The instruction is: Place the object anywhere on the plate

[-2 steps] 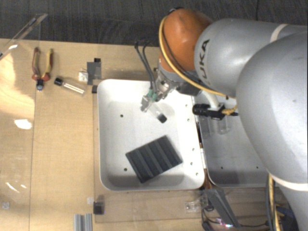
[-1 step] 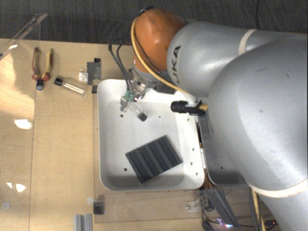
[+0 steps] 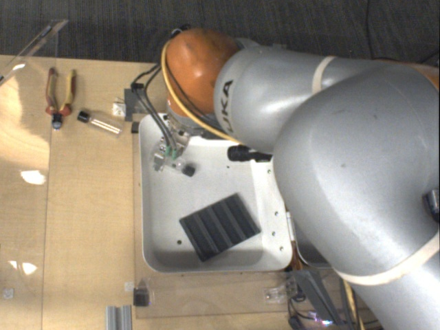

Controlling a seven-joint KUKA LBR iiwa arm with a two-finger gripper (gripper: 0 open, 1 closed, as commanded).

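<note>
A black ribbed rectangular plate (image 3: 220, 227) lies tilted on the floor of the left white bin (image 3: 155, 246), toward its front. My gripper (image 3: 173, 155) hangs low over the bin's back left corner, under the orange wrist band (image 3: 196, 64). It is well apart from the plate, up and to the left of it. A small greenish bit (image 3: 159, 161) and a small dark piece (image 3: 187, 170) show at the gripper's tip. I cannot tell if either is a held object. The grey arm hides the right bin.
On the wooden bench left of the bin lie red-handled pliers (image 3: 60, 91), a small clear tube with a black cap (image 3: 100, 122) and a small white part (image 3: 120, 108). A small black block (image 3: 141, 296) sits in front of the bin.
</note>
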